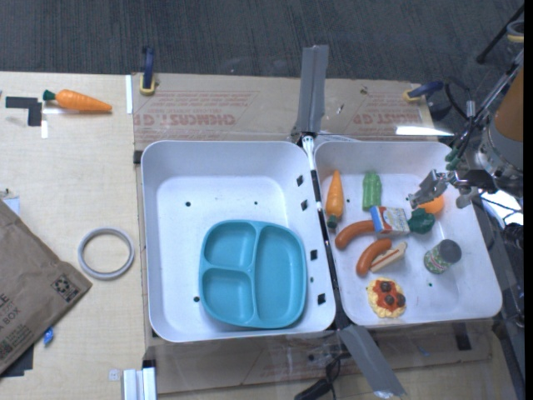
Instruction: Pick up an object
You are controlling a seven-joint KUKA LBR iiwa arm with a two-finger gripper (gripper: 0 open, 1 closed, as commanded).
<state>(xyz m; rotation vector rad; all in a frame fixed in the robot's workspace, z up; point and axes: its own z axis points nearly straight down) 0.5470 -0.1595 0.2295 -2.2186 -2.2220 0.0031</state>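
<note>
My gripper point(433, 188) hovers at the right bin's point(483, 302) far right, over an orange piece point(433, 201); can't tell its opening or whether it grips. I'd descend centred, clear of the green piece point(421, 221) alongside. Cardboard print behind the bins isn't readable.

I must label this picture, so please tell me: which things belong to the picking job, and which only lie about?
Job: claw; right bin with carrot, cucumber, sausage, hot dog, pizza, can.

Lying about: blue tray, bench carrot, tape ring, cardboard box.
</note>
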